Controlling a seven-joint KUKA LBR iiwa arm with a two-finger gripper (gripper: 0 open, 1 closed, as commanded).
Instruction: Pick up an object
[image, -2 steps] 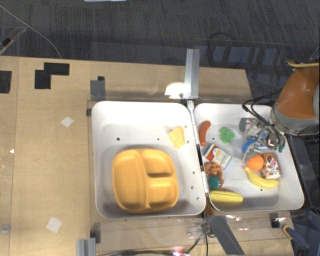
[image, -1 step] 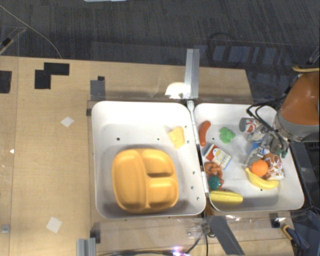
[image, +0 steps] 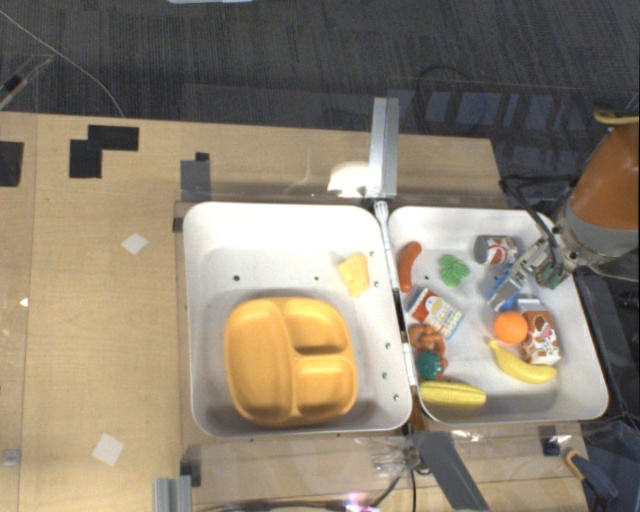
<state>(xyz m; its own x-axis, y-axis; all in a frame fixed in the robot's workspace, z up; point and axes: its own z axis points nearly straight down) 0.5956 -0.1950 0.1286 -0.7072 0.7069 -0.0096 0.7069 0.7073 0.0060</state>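
Observation:
My gripper (image: 527, 270) reaches in from the right, low over the upper right part of the right bin (image: 590, 395). It sits right against a blue object (image: 502, 289), and contact is unclear. A small grey can (image: 495, 248) lies just to its upper left. An orange ball (image: 511, 327) and a red-and-white carton (image: 543, 340) lie just below it. Further down are a banana (image: 522, 366) and a corn cob (image: 452, 395). A green piece (image: 454, 269), a red sausage (image: 408, 264) and a printed box (image: 433, 312) lie on the bin's left side.
The left bin (image: 210, 235) holds a yellow divided tray (image: 289, 358) and a small yellow wedge (image: 353, 273) near its right wall. A metal post (image: 384, 150) stands behind the divider between the bins. Cables run behind the right bin.

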